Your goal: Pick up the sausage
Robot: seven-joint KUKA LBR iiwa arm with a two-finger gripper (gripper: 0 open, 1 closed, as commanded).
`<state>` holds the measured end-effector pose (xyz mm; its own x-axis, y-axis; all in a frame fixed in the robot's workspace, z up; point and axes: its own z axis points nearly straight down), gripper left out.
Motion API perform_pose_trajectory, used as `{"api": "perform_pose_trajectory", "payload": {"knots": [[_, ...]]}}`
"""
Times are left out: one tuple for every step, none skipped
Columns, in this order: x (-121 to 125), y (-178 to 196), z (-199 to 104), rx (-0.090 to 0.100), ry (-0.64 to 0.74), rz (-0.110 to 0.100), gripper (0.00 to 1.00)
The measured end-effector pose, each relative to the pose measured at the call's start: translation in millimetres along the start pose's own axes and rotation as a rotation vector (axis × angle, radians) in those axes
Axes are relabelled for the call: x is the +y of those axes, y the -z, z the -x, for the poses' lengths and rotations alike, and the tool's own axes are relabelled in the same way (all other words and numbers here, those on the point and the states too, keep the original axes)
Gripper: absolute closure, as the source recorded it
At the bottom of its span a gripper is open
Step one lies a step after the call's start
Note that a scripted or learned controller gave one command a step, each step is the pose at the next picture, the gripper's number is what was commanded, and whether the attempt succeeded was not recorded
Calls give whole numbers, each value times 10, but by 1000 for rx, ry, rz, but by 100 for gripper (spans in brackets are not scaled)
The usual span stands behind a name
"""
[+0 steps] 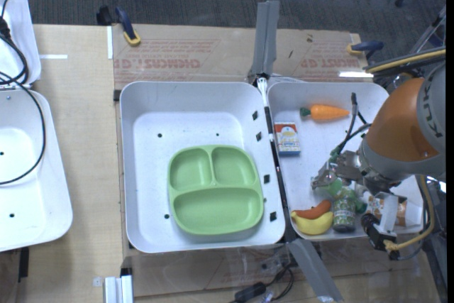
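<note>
Gripper (pixel 328 179) is low in the right bin (pixel 306 91), over the cluster of items at its near end. The metal fingertips sit just above a green-lidded jar or bottle (pixel 345 209), with clear wrapping about them; whether they are spread or closed cannot be made out at this angle. Nothing is visibly caught between them.

Sausage (pixel 313 211): the reddish-orange curved item lying across the top of the banana (pixel 314 224), near the front wall of the right bin, just below and left of the fingertips. It touches the banana and lies close beside the jar.

Farther off in the same bin are a small red and white carton (pixel 286 138) by the divider and a carrot (pixel 327 112) toward the far wall. The left bin (pixel 142 152) holds a green divided plate (pixel 215 189).

Assessment: approach and positioning step; no grasp established. The next move calls for a short shift toward the front wall and alignment across the sausage's narrow width, then descent. Crowding by the banana and jar risks a wrong or double pick.
</note>
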<state>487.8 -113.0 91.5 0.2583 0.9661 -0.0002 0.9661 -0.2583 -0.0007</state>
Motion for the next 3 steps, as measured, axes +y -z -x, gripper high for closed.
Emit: {"api": "perform_pose_trajectory", "payload": {"knots": [[9,87,4,0,-4,1,100],[7,86,6,0,-4,0,0],[-153,-5,-154,0,59,-2,0]]}}
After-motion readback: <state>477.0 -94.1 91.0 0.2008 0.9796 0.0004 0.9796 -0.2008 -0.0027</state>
